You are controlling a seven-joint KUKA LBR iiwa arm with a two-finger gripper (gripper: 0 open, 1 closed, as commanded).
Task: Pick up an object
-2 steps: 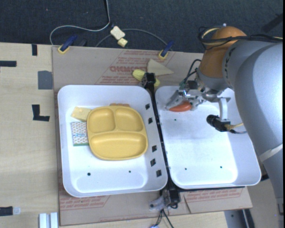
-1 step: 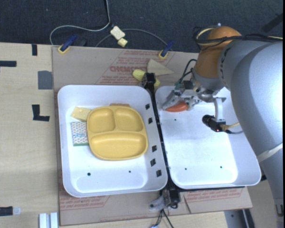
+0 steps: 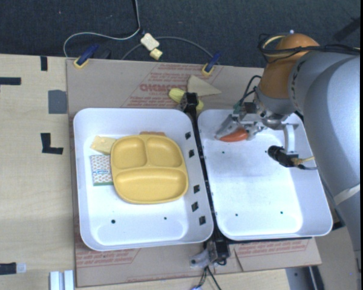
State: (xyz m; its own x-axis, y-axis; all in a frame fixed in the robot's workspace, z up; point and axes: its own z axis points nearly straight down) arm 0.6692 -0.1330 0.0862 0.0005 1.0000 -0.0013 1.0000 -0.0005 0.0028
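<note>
The grey KUKA arm (image 3: 333, 119) fills the 3 o'clock side of the view, its orange band (image 3: 284, 65) sitting at about 1 o'clock above the wrist. Under everything lies a brown cardboard sheet (image 3: 163, 80) on a pale wooden bench (image 3: 24, 162), with dark carpet along the 12 o'clock edge.

Two shallow white bins sit side by side on the cardboard. The left bin (image 3: 91, 222) is at centre-left; the right bin (image 3: 314, 222) is toward 4 o'clock, and their inner walls touch along a line of black clips.

In the left bin rests a yellow divided plate (image 3: 150, 168) with three compartments — the biggest loose thing here. Just beside its 9 o'clock rim lies a small patterned packet (image 3: 100, 169), and at its 10 o'clock corner a pale yellow flat piece (image 3: 101, 143), partly tucked under the plate.

The gripper (image 3: 242, 125) hangs over the 11 o'clock corner of the right bin. Directly at its tip is an orange-red object (image 3: 233, 136), small and rounded, lying on or just above the bin floor. The metal fingers sit on either side of its top, yet whether they pinch it or merely hover there, I cannot tell.

Beyond the bins at 12 o'clock — a small yellow item (image 3: 177, 93) and a tan triangular scrap (image 3: 204, 86) on the cardboard.
</note>
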